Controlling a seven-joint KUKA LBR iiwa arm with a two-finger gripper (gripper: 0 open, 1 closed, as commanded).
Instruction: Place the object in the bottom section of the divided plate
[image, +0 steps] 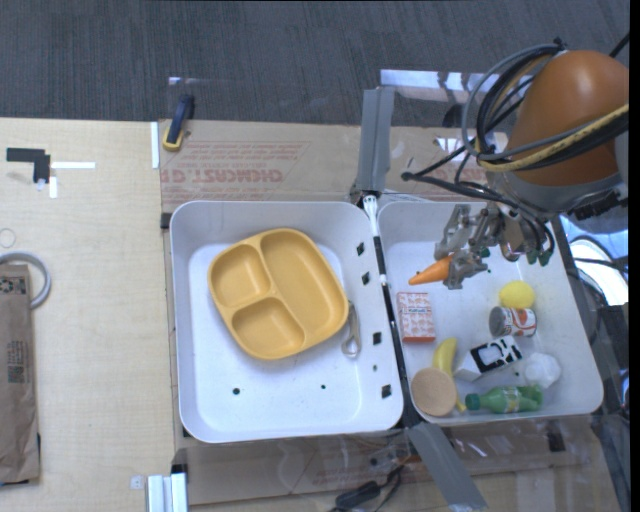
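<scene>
1. Two shallow white bins sit side by side on a bench: a left bin (190, 330) and a right bin (575, 330), seen from above at a slant.
2. The left bin holds one yellow divided plate (277, 292) with three sections, lying tilted near the bin's middle. A small metal piece (351, 338) lies just beside the plate's right edge.
3. One grey arm with an orange band (575, 90) reaches in from the right, over the far part of the right bin.
4. Its gripper (466, 262) points down and is closed on one orange toy carrot (434, 270), whose tip sticks out to the left, over the far left part of the right bin.
5. Nearer in the right bin lie one red and white box (416, 314), one yellow ball (517, 294), one small can (512, 321), one banana (445, 354), one black and white item (495, 354), one tan round disc (434, 391) and one green bottle (504, 400).
6. The wall between the bins stands between the carrot and the plate.
7. On the bench's left edge lies one brown paper bag (18, 370).
</scene>
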